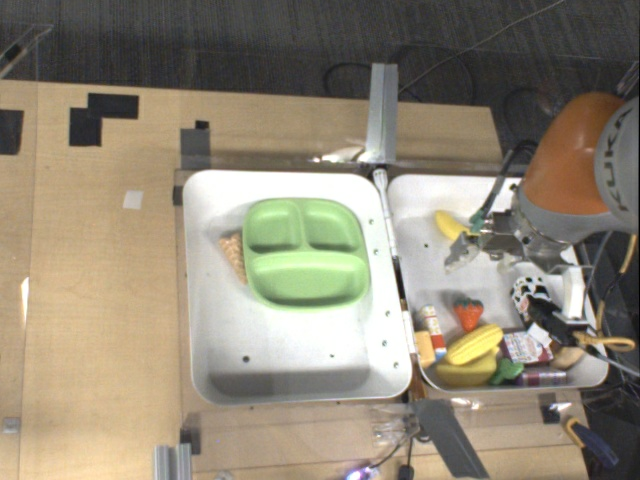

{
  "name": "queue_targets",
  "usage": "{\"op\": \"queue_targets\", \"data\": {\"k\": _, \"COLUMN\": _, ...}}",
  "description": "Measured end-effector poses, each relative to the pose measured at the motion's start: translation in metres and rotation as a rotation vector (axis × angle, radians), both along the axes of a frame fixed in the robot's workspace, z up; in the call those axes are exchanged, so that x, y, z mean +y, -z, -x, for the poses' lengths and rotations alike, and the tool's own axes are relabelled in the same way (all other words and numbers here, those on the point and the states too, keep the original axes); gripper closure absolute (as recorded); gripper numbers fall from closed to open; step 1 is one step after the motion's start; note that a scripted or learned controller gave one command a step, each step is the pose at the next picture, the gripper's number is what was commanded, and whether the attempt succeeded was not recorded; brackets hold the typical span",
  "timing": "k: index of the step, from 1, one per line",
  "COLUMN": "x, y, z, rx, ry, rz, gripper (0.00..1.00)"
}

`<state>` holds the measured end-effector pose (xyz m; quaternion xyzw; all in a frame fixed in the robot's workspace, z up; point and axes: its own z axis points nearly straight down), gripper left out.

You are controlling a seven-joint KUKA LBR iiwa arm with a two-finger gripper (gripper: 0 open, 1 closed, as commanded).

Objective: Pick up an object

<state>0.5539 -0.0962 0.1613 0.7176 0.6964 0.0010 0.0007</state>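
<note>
One gripper (pixel 462 258) hangs over the right bin (pixel 420 200), fingers spread, empty, just beside the banana (pixel 449 225); you'd descend and close next.

A green tray (pixel 303 251) lies in a white bin (pixel 215 298). The other bin (pixel 420 203) holds a yellow banana (pixel 450 225), yellow corn (pixel 474 345), a black-and-white cow (pixel 528 291).

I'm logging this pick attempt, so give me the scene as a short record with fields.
left bin: holds a green divided plate, a tan item at the plate's left edge
right bin: toy foods piled at the near end, including corn and a strawberry; a yellow piece farther back
gripper: over the right bin, above bare floor
held object: none seen
</note>
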Motion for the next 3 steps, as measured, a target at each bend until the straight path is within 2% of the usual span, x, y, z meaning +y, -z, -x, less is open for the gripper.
{"op": "queue_targets", "data": {"k": 1, "x": 0.023, "y": -0.056, "z": -0.015, "rx": -0.003, "ry": -0.147, "rz": 0.0, "gripper": 0.0}}
{"op": "queue_targets", "data": {"k": 2, "x": -0.04, "y": 0.071, "z": -0.078, "rx": -0.011, "ry": -0.128, "rz": 0.004, "gripper": 0.0}}
{"op": "queue_targets", "data": {"k": 3, "x": -0.038, "y": 0.058, "z": -0.081, "rx": -0.018, "ry": -0.129, "rz": 0.001, "gripper": 1.0}}
